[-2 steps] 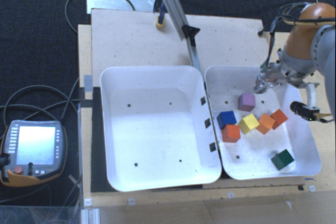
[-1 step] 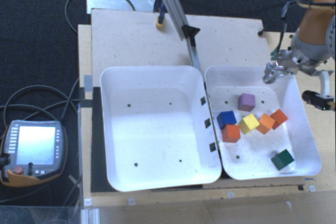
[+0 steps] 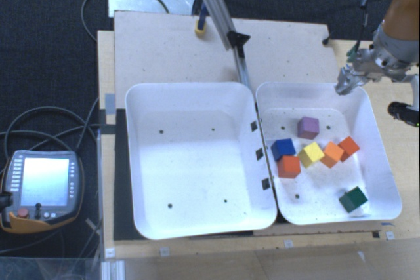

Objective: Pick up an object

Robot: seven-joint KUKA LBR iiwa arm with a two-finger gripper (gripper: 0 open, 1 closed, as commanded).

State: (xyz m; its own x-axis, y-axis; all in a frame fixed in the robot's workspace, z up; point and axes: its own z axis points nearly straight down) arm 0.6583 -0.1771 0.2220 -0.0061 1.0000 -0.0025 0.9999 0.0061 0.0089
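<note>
2 bins: the left bin [image 3: 141, 141] lies just left of the right bin [image 3: 377, 141]; their rims touch along the middle.
Landmark: every place below is given from the right bin.
Blue cube [image 3: 283, 148]: left part of that bin's floor, near the dividing rim.
Red-orange cube [image 3: 289, 166]: just below the blue cube, touching it, also on the bin's left part.
Purple cube [image 3: 308, 127]: upper middle of the bin's floor, apart from the rest.
Yellow cube [image 3: 311, 154]: middle of the floor, touching the orange cube at its right.
Orange cube [image 3: 333, 153]: right of middle, wedged between the yellow cube and a second red-orange cube [image 3: 349, 146].
Green cube [image 3: 354, 199]: lower right corner of the floor, well apart from the cluster.
Gripper [image 3: 346, 82]: over the bin's upper right rim, with nothing between its tips; whether they are spread or pressed together I cannot tell.
Step in hand: the approach, as I judge it; no cube is lifted.
Next move calls for: travel inward over 1 cube and a straight descent. The purple or green cube looks easiest, since each stands alone.
</note>
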